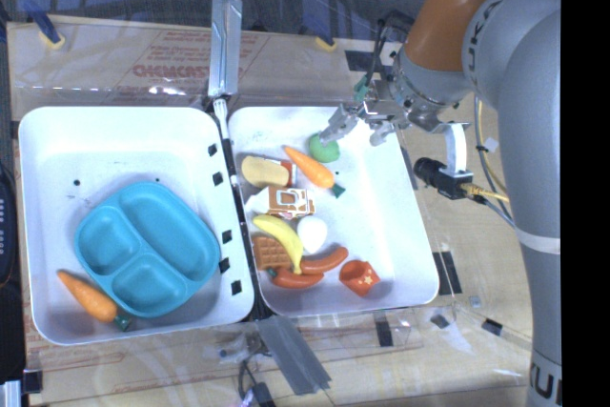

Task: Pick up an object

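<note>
Hovering upper centre-right: hand (360,121) fingers spread, nothing between them; small green object (323,148) just below-left (nearest target), carrot (310,167) beside it lying diagonal.

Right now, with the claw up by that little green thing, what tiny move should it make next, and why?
Probably a short drop straight down. The gripper hovers open at the far edge of the right bin, its fingers spread just above the green object, which lies beside the carrot, so it holds nothing yet.
</note>
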Robot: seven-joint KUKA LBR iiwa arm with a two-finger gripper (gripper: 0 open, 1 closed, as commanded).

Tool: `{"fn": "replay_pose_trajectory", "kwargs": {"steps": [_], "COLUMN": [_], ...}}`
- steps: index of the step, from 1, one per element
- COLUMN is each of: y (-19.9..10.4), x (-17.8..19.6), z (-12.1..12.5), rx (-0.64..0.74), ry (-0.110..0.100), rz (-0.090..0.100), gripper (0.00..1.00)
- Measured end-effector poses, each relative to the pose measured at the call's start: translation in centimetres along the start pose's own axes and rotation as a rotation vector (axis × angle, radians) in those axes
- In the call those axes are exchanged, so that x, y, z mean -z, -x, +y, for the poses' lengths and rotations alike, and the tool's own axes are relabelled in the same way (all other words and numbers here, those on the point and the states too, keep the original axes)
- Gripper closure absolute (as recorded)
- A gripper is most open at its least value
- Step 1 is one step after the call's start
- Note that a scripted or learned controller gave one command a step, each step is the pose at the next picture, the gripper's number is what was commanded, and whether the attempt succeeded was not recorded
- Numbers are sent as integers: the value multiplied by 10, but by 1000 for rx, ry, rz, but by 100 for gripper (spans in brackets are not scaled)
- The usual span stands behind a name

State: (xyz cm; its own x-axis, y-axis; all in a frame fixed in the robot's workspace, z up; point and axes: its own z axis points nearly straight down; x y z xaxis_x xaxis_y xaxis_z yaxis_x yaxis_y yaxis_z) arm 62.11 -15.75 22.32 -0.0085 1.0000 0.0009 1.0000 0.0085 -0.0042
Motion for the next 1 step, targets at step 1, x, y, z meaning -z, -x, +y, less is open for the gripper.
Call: {"fn": "replay_pose_trajectory", "kwargs": {"steps": [1], "y": [-20], "x": [-127], "z": [23], "rx": [-36], "ry": [10], "rz": [-2], "gripper": [0]}}
